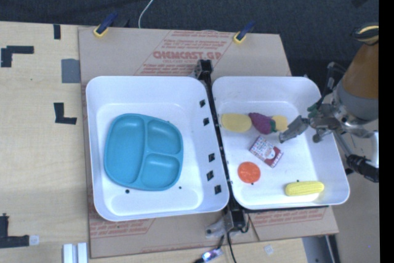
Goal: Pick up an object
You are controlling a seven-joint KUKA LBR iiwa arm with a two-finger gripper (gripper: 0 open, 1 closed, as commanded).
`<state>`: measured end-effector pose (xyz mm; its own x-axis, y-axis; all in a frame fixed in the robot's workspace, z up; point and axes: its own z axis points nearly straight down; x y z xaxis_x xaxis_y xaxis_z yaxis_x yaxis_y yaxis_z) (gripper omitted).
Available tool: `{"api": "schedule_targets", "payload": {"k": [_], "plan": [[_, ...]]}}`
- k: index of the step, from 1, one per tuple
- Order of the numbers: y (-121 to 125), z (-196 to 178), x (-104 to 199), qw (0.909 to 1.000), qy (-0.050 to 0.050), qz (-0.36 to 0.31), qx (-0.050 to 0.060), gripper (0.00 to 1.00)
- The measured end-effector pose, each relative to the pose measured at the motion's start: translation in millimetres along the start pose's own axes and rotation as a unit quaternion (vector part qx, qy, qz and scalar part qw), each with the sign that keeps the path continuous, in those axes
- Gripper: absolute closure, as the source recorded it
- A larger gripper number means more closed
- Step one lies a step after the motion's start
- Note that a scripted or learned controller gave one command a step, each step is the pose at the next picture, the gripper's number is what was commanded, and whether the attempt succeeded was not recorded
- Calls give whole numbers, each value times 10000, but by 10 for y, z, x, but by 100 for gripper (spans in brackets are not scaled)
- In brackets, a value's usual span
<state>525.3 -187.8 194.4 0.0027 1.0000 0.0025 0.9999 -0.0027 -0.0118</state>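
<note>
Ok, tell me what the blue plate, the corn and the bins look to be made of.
Blue plate: probably moulded plastic, one even colour, soft sheen, rounded dividers. Corn: likely a plastic or rubber toy, uniformly yellow and smooth. Bins: seemingly thin white plastic, with rounded corners and a faint gloss on the walls.

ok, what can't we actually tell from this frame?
- Hand: too small and blurred in the camera view to tell open or shut, or whether it touches anything.
- Small yellow item: partly hidden behind the hand and the purple toy; identity unclear.
- Red-and-white packet: print too small to read.
- Arm: cut off by the right edge.
</note>
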Motion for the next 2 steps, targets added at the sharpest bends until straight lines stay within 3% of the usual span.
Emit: {"api": "schedule_targets", "payload": {"k": [1,2], "plan": [[21,-53,5,10000,-13,-18,-48,0],[40,596,8,10000,-4,-17,-19,0]]}}
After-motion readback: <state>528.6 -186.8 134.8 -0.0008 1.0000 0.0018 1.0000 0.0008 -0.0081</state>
